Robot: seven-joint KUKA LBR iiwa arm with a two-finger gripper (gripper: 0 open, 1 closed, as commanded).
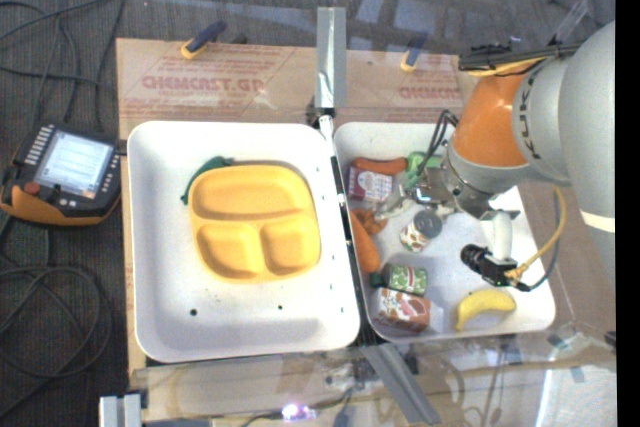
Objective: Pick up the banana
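You had the banana (485, 307) lying at the near right of the right bin (540, 320), well apart from the tool (428, 198), which hung over the clutter farther back; I could not tell its state. The risk was grabbing the wrong item, since the ketchup bottle (403, 308) lay just left of the fruit.

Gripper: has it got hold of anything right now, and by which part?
Cannot be told: the gripper sits low over the right bin, its tip too cluttered to read. The banana lies apart near the bin's front, untouched.
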